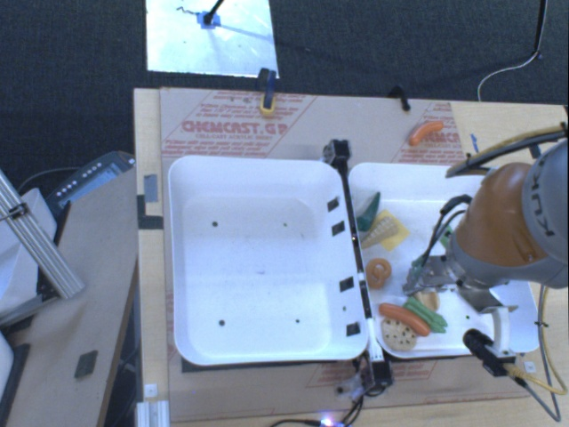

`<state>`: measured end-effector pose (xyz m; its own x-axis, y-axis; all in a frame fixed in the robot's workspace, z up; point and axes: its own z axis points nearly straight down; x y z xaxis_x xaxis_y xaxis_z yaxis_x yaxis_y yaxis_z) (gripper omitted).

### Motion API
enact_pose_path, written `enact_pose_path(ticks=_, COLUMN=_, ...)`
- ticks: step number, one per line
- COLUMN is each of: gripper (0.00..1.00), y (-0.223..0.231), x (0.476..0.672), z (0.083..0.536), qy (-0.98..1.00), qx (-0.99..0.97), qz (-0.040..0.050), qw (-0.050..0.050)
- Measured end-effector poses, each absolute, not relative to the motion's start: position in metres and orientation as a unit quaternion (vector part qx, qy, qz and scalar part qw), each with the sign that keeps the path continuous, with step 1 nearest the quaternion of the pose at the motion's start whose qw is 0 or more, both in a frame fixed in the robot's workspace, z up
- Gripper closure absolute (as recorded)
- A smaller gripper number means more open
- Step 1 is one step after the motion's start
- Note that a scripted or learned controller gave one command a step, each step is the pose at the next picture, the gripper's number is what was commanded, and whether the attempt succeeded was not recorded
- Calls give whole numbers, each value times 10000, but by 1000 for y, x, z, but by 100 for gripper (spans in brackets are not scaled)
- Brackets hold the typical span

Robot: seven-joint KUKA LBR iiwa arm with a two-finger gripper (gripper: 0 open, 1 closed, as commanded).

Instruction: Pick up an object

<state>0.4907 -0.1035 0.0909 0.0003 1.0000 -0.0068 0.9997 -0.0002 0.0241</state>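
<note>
Camera view: gripper hangs low in the right bin, over the toy food; whether it is open or closed I cannot tell. Carrot lies just below and left of it, long axis running left to right, slightly downhill. Cookie touches the carrot's near side; donut sits left of the gripper.

Bench: 2 white bins side by side; orange toy nr back edge.
</note>
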Motion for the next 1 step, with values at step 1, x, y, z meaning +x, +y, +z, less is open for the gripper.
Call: enact_pose_path(ticks=1, gripper=100, y=-48, x=542, z=191, qy=7114, qx=7027, qz=57, qw=50)
